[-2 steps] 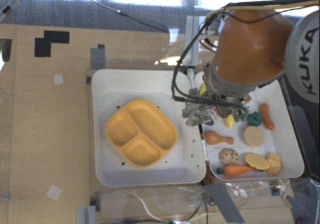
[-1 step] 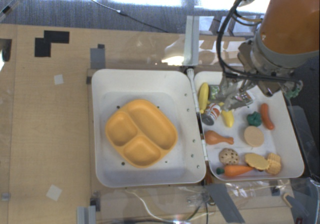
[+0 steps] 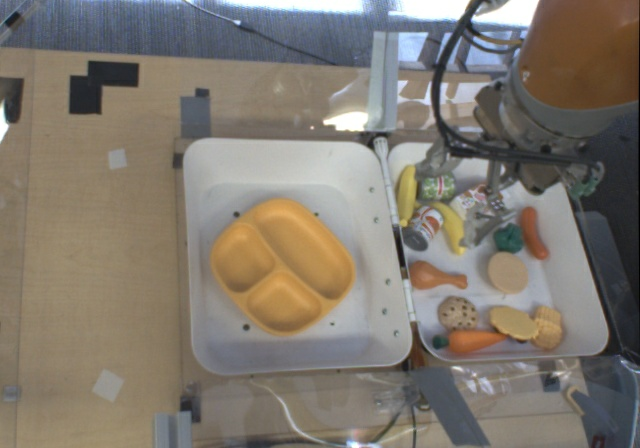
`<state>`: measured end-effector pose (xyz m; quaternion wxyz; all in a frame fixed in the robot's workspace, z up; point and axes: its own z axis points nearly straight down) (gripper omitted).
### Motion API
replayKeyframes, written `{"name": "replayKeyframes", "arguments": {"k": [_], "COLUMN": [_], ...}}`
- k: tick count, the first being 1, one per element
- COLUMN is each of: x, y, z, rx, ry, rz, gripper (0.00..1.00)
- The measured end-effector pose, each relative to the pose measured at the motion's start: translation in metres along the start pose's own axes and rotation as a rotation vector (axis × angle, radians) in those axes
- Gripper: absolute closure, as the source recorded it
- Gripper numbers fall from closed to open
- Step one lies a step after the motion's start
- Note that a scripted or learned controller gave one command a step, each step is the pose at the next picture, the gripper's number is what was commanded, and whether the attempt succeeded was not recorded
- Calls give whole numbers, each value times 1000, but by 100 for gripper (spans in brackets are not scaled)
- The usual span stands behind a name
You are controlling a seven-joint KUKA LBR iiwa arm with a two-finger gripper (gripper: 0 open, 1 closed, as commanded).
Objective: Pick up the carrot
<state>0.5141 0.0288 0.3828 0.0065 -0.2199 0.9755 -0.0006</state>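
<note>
The carrot (image 3: pixel 476 341) is orange with a small green end. It lies flat near the front edge of the right bin (image 3: pixel 590 311), between a speckled cookie and a piece of bread. My gripper (image 3: pixel 466 192) hangs over the back half of that bin, well behind the carrot and apart from it. Its two grey fingers (image 3: pixel 438 158) stand spread, so it is open, and small cans lie below the gap. I see nothing held between them.
The right bin also holds a banana (image 3: pixel 406 192), cans (image 3: pixel 425 226), a drumstick (image 3: pixel 434 276), a cookie (image 3: pixel 457 312), a round cracker (image 3: pixel 507 272), a sausage (image 3: pixel 533 233), a green item (image 3: pixel 508 238) and bread (image 3: pixel 515 322). A yellow divided plate (image 3: pixel 282 264) sits in the left bin (image 3: pixel 210 336).
</note>
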Motion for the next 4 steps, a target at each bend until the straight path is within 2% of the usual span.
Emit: {"name": "replayKeyframes", "arguments": {"k": [1, 2, 3, 4], "x": [26, 50, 45, 46], "y": [-66, -74, -73, -73], "z": [26, 136, 121, 121], "rx": [1, -4, 4, 4], "ry": [4, 9, -6, -5], "rz": [5, -174, -181, -182], "gripper": [0, 0, 100, 0]}}
